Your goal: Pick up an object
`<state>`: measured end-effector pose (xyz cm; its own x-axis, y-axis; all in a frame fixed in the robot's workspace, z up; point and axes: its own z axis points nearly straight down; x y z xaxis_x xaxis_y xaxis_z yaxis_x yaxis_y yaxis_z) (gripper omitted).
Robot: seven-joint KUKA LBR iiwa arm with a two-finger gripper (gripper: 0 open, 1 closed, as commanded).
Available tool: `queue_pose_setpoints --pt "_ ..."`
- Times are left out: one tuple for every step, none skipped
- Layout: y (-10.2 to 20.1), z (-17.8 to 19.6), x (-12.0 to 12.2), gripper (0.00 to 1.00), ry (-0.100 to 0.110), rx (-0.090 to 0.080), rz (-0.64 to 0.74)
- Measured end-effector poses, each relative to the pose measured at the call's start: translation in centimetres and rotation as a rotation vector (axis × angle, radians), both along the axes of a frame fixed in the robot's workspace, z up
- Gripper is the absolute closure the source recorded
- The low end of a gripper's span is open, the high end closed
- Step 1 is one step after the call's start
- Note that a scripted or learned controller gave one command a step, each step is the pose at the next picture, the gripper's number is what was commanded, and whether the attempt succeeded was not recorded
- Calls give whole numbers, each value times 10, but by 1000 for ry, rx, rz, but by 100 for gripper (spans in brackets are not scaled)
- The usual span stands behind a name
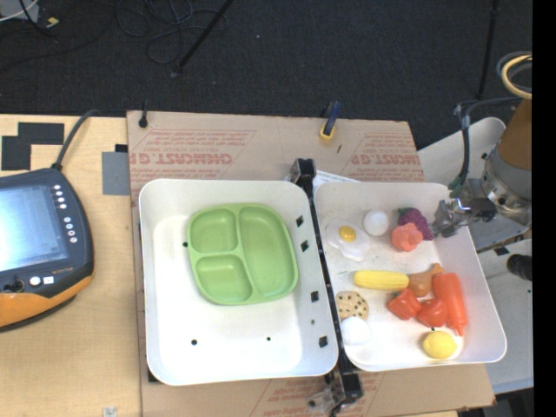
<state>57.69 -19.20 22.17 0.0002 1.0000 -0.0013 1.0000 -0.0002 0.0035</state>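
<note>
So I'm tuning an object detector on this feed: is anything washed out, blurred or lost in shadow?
Camera view: lighting is even and shadows soft; the white plastic egg and the white item near the round cookie nearly blend into the right white bin; the grey gripper looks slightly soft; the floor behind the bench is dark.

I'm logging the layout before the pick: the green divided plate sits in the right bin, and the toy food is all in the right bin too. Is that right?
Not quite. The camera view shows the green divided plate in the left bin, not the right one. The rest holds: the toy food, such as the corn cob and the carrot, lies in the right bin.
</note>
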Motion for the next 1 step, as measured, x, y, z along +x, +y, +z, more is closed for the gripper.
queue_pose_setpoints --pt "-1 6 0 100 4 1 2"
